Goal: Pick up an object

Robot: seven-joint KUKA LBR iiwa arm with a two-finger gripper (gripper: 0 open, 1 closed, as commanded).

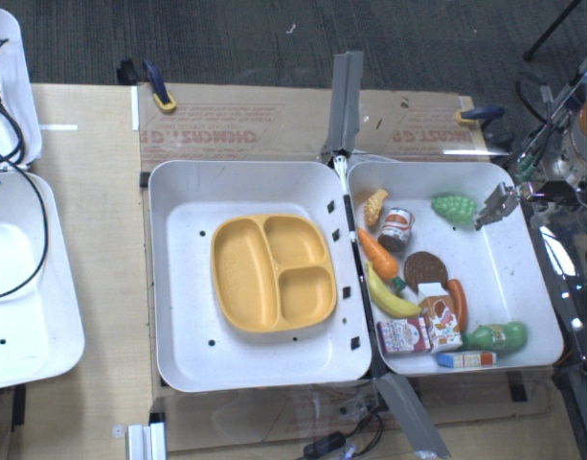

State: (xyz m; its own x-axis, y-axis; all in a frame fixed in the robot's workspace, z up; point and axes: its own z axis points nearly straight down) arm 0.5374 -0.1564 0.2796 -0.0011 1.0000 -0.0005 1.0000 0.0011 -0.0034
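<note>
Behind both bins, cardboard bears mirrored red lettering, unreadable; whether the jaws are clenched, I cannot tell.

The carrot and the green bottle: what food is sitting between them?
In the camera view, between the carrot and the green bottle lie a brown cookie, a sausage and a small carton.

Bright, even overhead light; the white bins glare slightly, shadows are soft, and detail is slightly grainy.
</note>
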